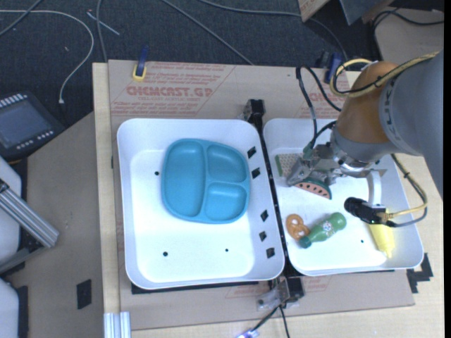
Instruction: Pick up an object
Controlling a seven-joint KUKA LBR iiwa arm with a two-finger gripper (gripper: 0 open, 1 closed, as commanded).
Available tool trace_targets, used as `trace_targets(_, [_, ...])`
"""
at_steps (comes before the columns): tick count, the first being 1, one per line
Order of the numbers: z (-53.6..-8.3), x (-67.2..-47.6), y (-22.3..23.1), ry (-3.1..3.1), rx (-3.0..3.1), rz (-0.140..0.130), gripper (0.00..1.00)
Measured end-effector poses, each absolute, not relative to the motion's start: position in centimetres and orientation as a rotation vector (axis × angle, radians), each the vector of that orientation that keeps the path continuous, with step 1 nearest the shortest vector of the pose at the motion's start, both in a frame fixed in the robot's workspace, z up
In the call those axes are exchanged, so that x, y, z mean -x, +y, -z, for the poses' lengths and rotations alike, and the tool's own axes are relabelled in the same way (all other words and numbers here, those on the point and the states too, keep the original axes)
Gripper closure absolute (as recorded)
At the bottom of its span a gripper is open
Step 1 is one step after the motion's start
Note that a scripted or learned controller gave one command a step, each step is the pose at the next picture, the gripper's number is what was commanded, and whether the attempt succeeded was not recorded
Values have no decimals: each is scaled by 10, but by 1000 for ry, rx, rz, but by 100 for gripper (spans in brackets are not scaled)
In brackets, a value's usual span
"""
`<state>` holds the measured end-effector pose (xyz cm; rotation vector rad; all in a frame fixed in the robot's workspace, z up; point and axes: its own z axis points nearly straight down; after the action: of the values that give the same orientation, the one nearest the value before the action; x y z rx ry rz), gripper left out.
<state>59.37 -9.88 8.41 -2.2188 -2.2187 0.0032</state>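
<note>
Watermelon slice (313, 186) is lying near the left wall of the right bin (405, 255), and the gripper (315, 169) is lowered directly over it, probably for grasping; whether a grip is made cannot be told. A blue plate (206, 180) is kept in the left bin (141, 245).

A blue plate (206, 181) sits in a white bin (134, 189); nearby, a green bottle (325, 228), yellow banana (382, 238) and red-green watermelon slice (314, 187).
</note>
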Motion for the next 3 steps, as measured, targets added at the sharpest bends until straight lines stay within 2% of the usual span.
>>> trace_targets(1, [-96, -595, -98, -2219, 2221, 2, 100])
trace_targets(2, [-144, -590, -92, -2225, 2222, 5, 100])
trace_targets(3, [-189, -596, -92, -2226, 2223, 6, 100])
